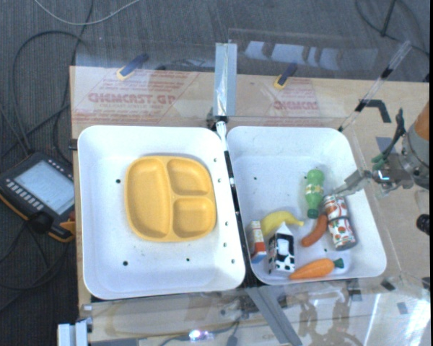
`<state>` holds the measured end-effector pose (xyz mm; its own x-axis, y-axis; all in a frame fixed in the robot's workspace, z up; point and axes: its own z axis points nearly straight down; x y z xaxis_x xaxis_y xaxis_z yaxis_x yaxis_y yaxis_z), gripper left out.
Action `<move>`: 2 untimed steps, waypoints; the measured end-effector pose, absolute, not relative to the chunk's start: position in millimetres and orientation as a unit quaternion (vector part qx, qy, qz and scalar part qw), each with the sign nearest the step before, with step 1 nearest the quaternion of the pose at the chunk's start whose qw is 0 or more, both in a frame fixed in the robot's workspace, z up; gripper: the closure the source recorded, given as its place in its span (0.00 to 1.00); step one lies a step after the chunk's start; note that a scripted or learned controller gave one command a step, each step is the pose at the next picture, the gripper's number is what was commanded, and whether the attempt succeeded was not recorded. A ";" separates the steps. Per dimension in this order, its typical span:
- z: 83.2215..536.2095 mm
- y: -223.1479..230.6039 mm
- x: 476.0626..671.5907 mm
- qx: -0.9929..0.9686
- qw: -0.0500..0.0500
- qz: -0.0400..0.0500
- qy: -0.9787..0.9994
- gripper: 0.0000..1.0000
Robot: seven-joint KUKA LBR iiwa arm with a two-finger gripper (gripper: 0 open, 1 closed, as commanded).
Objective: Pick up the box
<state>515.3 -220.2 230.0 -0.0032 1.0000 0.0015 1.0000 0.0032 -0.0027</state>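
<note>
The box [281, 254] is a small black-and-white carton standing near the front of the right bin [274, 157]. A yellow banana [281, 220] lies just behind it and an orange carrot [314, 268] lies at its right. My gripper [348, 184] reaches in from the right edge, over the bin's right side. Its tip is just above a red-and-white can [339, 223] and beside a green bottle [315, 189]. The gripper is well to the right of the box and behind it, and is not touching it.
A small red-and-white pack [256, 239] leans against the right bin's left wall, next to the box. A red sausage [315, 230] lies between the banana and the can. The left bin [101, 251] holds a yellow divided plate [170, 197]. A pendant [36, 186] sits left of the bench.
</note>
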 end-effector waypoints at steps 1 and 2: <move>91.0 -158.1 551.3 -0.656 -0.004 -0.003 -0.755 0.00; 110.0 -100.3 571.1 -0.579 0.000 0.001 -0.815 0.00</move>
